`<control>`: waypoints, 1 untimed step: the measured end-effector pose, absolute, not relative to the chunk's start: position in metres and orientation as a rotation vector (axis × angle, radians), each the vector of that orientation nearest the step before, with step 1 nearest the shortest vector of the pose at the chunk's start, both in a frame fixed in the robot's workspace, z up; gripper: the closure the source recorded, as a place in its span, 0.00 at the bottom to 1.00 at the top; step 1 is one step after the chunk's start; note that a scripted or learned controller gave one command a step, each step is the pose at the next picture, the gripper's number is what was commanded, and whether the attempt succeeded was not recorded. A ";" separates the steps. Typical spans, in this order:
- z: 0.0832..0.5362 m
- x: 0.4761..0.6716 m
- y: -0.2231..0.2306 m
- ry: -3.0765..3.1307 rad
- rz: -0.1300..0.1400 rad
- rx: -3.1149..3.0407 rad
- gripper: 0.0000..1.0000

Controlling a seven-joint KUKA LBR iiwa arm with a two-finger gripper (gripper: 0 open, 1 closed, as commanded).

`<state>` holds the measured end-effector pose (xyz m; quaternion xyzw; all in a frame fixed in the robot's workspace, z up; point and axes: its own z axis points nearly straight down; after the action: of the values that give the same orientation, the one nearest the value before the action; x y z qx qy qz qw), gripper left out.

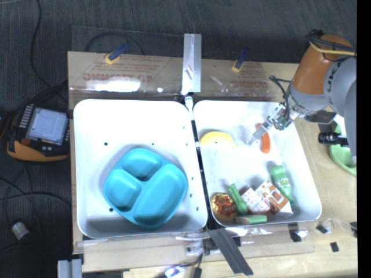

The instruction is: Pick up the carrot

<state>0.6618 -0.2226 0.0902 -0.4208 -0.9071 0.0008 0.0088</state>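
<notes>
Camera view, taken from biggest to smallest: two white bins sit side by side, the left bin (93, 126) on the far side of the divider from the jaws, bearing a blue sectioned tray (145, 185) that fills its middle and leaves bare floor along the rims. The right bin (232, 112) has open floor across its upper half, just ahead of the jaws. The arm (317, 74) reaches over that bin's upper right rim, its gripper (262, 131) low above the floor. The carrot (265, 143) lies just below the fingertips, close to touching them; whether the jaws are open or closed on anything I cannot tell. A yellow round item (215, 138) rests beside the divider, well clear. Packets and a green bottle (281, 181) crowd the lower edge.
</notes>
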 end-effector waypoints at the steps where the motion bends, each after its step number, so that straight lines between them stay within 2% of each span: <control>1: 0.100 0.666 -0.224 -2.859 0.003 -1.325 1.00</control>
<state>0.6662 -0.2236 0.0995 -0.4206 -0.9072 0.0009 -0.0048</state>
